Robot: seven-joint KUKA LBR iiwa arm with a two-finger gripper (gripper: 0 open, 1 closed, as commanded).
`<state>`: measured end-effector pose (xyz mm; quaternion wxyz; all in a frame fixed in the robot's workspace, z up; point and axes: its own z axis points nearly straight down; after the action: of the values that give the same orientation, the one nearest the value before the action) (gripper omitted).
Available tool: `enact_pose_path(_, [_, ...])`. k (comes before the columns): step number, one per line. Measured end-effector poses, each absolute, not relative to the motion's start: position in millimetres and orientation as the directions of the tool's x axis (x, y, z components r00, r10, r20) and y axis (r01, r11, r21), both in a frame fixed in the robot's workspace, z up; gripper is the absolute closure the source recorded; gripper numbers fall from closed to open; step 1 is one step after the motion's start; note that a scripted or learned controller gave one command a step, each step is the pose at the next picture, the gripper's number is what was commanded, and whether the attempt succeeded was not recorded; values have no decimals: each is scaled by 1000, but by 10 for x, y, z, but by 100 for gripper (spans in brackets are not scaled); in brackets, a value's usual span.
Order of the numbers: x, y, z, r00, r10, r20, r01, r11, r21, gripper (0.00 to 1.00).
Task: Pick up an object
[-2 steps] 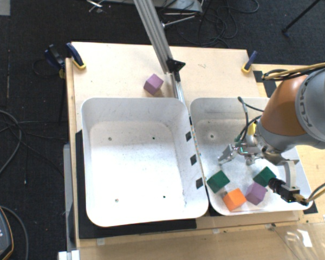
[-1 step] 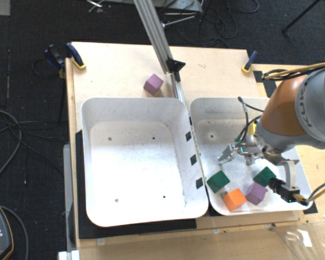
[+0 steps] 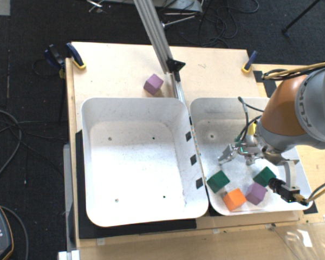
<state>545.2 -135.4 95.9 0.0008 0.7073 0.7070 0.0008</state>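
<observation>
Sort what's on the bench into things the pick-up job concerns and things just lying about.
Job:
pincer
green block
second green block
orange block
purple block
right bin

Lying about:
left bin
purple cube on the board
yellow clamps

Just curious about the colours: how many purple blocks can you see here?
2. One purple block sits on the bench behind the left bin; another purple block lies in the right bin beside the orange one. The arm may hide more.
</observation>
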Motion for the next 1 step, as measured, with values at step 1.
enact_pose_path(1, [5452,-1354,959,1,1000,0,1000,-1,2,0])
